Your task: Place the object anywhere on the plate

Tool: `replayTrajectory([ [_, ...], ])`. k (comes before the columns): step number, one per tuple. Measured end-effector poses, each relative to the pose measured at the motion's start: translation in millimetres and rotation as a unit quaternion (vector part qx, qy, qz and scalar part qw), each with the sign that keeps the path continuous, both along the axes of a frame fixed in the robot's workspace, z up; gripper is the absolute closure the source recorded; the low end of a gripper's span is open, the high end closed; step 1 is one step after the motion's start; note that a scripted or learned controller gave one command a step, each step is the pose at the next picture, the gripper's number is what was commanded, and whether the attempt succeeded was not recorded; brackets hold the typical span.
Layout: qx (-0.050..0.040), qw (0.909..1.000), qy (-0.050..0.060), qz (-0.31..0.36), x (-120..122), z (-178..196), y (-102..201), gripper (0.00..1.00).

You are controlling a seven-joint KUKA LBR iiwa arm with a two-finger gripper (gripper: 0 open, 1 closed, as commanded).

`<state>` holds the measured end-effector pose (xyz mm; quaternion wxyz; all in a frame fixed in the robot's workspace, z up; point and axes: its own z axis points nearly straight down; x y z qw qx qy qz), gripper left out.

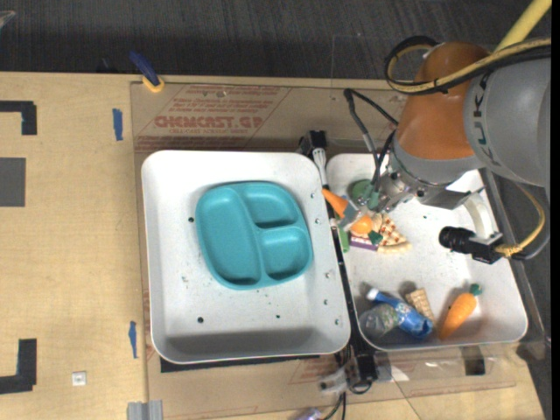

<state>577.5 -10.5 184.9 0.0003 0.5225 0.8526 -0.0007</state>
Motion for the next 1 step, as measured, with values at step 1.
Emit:
replayTrajectory([
  [1, 0.0008, 0.9954, -0.002, -0.096, 15.7, 23.8, 62.8, 1.0],
])
